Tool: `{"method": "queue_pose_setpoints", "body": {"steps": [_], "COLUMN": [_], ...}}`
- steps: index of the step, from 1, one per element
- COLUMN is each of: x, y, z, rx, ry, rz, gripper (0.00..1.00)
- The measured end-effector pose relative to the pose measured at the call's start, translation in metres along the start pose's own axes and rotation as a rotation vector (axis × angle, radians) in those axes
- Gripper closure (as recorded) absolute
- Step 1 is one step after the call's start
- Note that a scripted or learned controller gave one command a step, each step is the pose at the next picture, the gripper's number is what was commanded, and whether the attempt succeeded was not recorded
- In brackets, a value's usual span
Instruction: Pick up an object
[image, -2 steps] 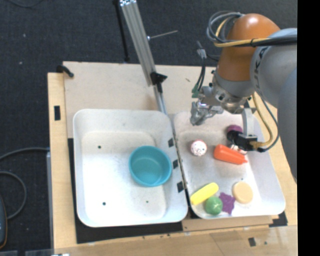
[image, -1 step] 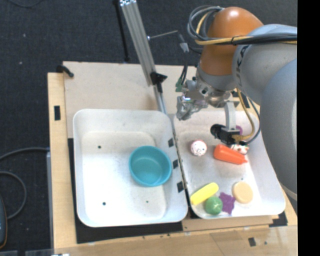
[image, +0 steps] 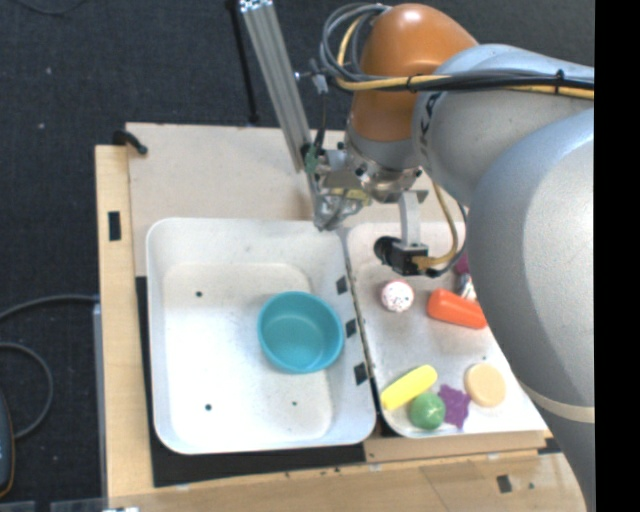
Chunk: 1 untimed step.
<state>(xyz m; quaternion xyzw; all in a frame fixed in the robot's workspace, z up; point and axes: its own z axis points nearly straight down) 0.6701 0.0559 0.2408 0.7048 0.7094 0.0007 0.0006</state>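
The gripper (image: 332, 212) hangs at the far rim between the 2 bins; whether it is open I cannot tell, and nothing shows in it. Closing there risks pinching rim, not toys. Nearest lie a speckled ball (image: 397, 296) and glossy orange carrot (image: 457, 309); the smooth blue bowl (image: 300, 332) sits left.

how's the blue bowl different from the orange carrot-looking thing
The blue bowl sits in the left bin; the orange carrot-shaped piece lies in the right bin among other small toys. The bowl is round, hollow and clearly bigger; the orange piece is solid, tapered and lying on its side. Both rest apart from the gripper.
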Motion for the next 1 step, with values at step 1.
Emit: {"method": "queue_pose_setpoints", "body": {"steps": [1], "x": [-0.0033], "y": [-0.0006], "z": [-0.0011], "rx": [0.001], "ry": [-0.003], "rz": [0.002], "gripper": [0.0]}}
